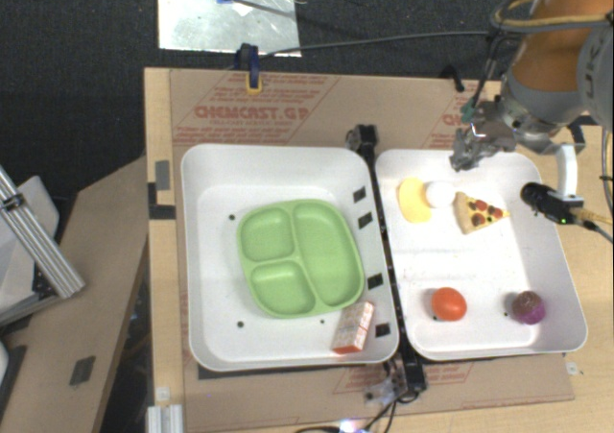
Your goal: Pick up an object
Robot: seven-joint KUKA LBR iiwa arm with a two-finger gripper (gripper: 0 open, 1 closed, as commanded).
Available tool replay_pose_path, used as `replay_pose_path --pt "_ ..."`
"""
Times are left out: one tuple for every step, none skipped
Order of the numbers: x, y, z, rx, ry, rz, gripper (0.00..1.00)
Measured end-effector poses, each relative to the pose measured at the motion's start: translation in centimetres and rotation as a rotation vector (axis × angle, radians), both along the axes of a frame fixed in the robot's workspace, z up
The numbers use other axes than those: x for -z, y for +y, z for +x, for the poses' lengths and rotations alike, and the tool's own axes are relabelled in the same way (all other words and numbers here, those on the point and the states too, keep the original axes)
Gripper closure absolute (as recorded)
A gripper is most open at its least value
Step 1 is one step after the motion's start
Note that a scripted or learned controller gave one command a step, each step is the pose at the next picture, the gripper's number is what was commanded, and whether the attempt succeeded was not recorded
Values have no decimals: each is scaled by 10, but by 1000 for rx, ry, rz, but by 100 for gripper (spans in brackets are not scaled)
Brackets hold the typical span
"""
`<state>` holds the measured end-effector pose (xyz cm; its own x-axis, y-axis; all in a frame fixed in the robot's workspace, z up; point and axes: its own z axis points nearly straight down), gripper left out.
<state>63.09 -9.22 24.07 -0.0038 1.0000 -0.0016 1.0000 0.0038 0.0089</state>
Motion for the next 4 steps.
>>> replay_pose_path --pt "-55 0 2 -1 1 0 100" --pt "-35 56 -11 -5 9 3 100" --pt "-34 105 -27 -6 8 3 100" --pt "-30 152 -38 -6 9 4 100"
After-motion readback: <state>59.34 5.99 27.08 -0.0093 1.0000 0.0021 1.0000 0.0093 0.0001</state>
